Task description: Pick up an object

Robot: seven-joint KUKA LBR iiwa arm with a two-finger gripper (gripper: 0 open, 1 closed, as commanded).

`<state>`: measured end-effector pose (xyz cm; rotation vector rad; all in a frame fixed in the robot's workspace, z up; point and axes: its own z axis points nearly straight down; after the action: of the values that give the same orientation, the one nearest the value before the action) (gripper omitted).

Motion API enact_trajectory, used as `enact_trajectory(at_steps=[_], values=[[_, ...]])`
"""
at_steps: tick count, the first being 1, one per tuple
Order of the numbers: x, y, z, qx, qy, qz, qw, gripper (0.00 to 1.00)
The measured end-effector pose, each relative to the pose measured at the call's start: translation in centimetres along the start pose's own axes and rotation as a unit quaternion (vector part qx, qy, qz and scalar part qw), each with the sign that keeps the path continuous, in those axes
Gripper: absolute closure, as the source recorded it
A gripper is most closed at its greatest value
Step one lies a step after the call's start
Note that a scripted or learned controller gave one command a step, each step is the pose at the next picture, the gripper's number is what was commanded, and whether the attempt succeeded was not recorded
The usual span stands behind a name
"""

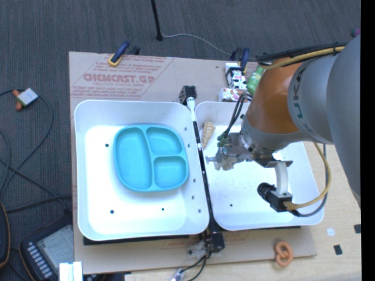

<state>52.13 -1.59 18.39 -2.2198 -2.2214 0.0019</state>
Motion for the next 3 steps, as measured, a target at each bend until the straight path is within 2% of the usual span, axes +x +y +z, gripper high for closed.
enact_trajectory(at_steps=[1,3], values=[[2.21,-3.06,0.01,0.000,0.000,0.000,1.0000,1.00],[2.77,-3.77,0.00,0.000,0.000,0.000,1.0000,1.00]])
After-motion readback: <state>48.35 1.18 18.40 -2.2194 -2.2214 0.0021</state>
